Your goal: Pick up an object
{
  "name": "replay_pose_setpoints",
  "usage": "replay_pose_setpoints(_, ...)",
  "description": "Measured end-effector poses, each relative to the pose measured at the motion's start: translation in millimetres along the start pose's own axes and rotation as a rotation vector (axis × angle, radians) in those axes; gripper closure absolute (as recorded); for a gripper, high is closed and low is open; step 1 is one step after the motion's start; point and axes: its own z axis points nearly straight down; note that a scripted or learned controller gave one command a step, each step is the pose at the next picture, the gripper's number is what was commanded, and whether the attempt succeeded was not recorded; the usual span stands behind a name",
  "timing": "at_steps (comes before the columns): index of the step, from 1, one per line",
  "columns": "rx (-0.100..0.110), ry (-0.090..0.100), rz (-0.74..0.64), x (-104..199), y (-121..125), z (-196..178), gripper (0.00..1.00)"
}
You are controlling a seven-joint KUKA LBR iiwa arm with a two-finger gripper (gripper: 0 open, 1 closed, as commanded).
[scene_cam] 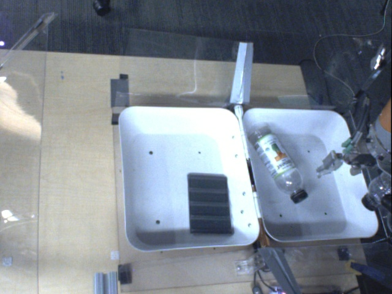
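Note:
A clear plastic bottle (277, 162) with a green and orange label lies on its side in the right bin (318, 124), its black cap (298, 195) pointing toward the front. A black ridged block (209, 204) lies flat in the left bin (159, 133), near its front. My gripper (331, 163) hangs over the right side of the right bin, to the right of the bottle and apart from it. Nothing shows held in it.
A raised divider (250, 182) runs between the two bins. A grey metal bar (241, 72) stands behind the bins at the middle. Cables and arm parts (370, 164) crowd the right edge. Wooden bench top (61, 164) lies to the left.

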Motion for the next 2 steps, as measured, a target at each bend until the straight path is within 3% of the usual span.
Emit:
replay_pose_setpoints(1, 0.000, 0.000, -0.069, 82, 11, 114, 0.00)
replay_pose_setpoints(2, -0.003, 0.000, 0.050, 105, -7, 27, 0.00)
